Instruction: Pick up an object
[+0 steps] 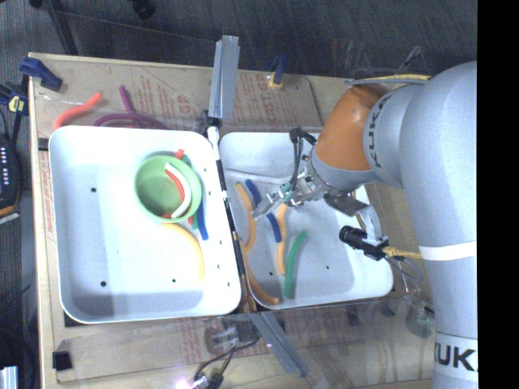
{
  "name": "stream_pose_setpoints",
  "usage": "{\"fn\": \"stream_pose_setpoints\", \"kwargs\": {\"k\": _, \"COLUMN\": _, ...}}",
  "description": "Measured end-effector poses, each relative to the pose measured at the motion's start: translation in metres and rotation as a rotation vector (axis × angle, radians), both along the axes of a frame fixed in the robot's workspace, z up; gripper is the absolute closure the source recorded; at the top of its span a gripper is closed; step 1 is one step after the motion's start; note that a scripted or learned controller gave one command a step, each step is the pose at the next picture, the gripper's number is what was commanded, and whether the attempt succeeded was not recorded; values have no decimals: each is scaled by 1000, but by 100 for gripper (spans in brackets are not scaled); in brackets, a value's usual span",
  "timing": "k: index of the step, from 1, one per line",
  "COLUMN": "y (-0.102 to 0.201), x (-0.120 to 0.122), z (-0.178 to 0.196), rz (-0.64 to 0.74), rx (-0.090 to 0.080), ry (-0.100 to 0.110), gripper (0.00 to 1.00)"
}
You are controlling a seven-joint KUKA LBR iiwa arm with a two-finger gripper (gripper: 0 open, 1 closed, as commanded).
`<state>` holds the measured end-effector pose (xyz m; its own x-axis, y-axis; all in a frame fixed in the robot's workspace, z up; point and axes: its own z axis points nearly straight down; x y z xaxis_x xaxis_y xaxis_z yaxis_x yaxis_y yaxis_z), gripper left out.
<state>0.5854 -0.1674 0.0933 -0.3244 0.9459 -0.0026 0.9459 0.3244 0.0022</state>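
The gripper (pixel 280 198) hangs low over the right bin (pixel 324 286), its tip among a loose scatter of curved strips — whether it is open or closed cannot be told from this slanted view, and nothing is plainly seen in its hold. Just beside the tip lie a blue strip (pixel 252 191), a second blue strip (pixel 274 228) and an orange strip (pixel 281 245); a green strip (pixel 293 259) lies a little nearer the front wall. Another orange strip (pixel 246 224) curves along the bin's left side. Behind the gripper rises the grey arm with its orange band (pixel 347 136). The left bin (pixel 105 286) holds a green bowl (pixel 165 187) with a red strip (pixel 176 181) across it, and a yellow strip (pixel 191 244) close beneath.
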Motion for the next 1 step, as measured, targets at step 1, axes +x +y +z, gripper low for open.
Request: {"fn": "stream_pose_setpoints", "kwargs": {"k": 1, "y": 0, "x": 0, "z": 10, "rz": 3, "rx": 0, "ry": 0, "gripper": 100}}
